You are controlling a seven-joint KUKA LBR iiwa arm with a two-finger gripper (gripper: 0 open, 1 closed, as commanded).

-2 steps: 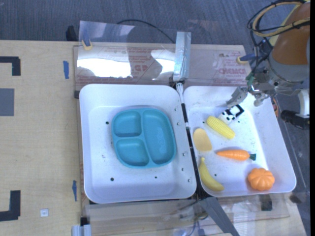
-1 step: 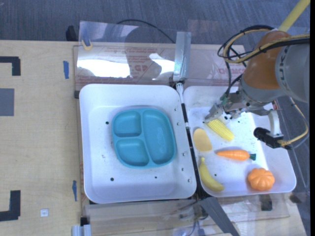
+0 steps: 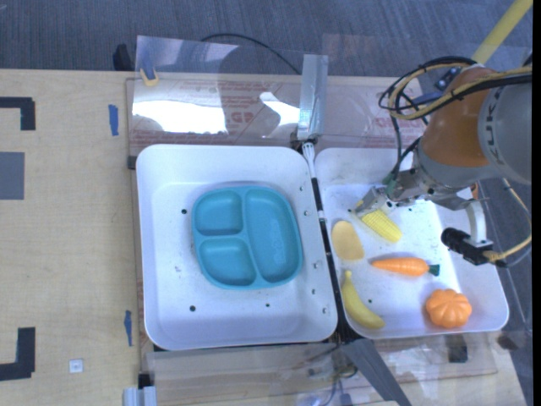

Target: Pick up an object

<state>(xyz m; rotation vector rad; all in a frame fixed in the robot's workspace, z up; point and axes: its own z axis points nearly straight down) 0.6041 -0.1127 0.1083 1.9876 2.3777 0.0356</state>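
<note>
- The grey arm's two-finger gripper (image 3: pixel 378 200) hangs low in the right shallow white bin (image 3: pixel 494 299), at about 11 o'clock from that bin's middle; whether its fingers are wide or narrow cannot be told.
- A yellow plastic corn cob (image 3: pixel 381 223) lies tilted just beside the gripper tip, at its 6 o'clock; contact cannot be judged.
- A pale yellow oval piece (image 3: pixel 347 240) sits at the cob's 8 o'clock, near the bin's left wall.
- An orange plastic carrot with a green tip (image 3: pixel 402 266) lies across the bin's middle, with bare floor around it.
- A yellow plastic banana (image 3: pixel 358 304) hugs the left wall at 7 o'clock; a small orange plastic pumpkin (image 3: pixel 447 308) rests at 5 o'clock, close to the near rim.
- The left shallow white bin (image 3: pixel 161 252) holds a blue three-compartment plastic plate (image 3: pixel 247 235) at its centre, with open white floor on every side.
- Both bins sit rim to rim on the pale wooden counter (image 3: pixel 63 227).
</note>
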